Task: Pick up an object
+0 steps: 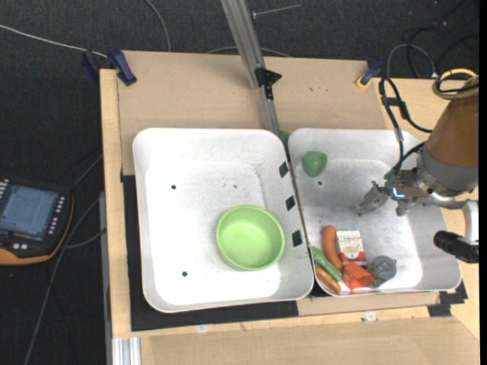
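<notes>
The two-finger gripper point(373, 201) hovers in the right white bin point(426, 280), fingers spread, holding nothing. Step in hand: approach. The cluster of small orange, red and grey objects point(350, 261) lies nearer that bin's front wall. Next move: reposition over it, descend, close.

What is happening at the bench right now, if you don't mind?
The KUKA arm reaches in from the right, its gripper over the bare middle of the right bin, with nothing seen in it. The carrots and small carton lie piled at that bin's near edge. A green bowl sits in the left bin.
</notes>
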Controlling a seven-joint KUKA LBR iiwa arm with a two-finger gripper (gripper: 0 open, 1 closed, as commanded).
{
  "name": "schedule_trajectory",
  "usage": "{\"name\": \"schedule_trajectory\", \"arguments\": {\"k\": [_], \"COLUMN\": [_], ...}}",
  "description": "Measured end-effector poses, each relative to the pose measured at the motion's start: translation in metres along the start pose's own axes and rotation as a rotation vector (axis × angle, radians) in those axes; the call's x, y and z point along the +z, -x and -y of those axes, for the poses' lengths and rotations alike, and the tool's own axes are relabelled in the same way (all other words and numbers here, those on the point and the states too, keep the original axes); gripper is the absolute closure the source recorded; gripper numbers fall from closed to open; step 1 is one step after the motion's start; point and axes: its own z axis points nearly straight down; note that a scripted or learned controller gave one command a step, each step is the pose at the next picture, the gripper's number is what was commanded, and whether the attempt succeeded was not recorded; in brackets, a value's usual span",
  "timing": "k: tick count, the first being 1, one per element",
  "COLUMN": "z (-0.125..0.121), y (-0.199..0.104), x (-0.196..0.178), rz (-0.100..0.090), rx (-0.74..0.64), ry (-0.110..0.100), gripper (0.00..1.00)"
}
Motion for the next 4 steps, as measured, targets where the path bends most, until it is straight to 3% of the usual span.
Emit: {"name": "schedule_trajectory", "arguments": {"k": [1,2,3,4], "z": [0.001,-0.001,0.005,-0.006], "y": [0.0,0.0,-0.007,-0.005], "x": [0.052,0.039,-0.009,-0.063], "rz": [0.0,0.001,0.002,0.002], "rx": [0.0,0.0,-0.001,0.0], "ry": [0.0,0.005,0.008,0.009], "gripper": [0.0,1.0,1.0,1.0]}}
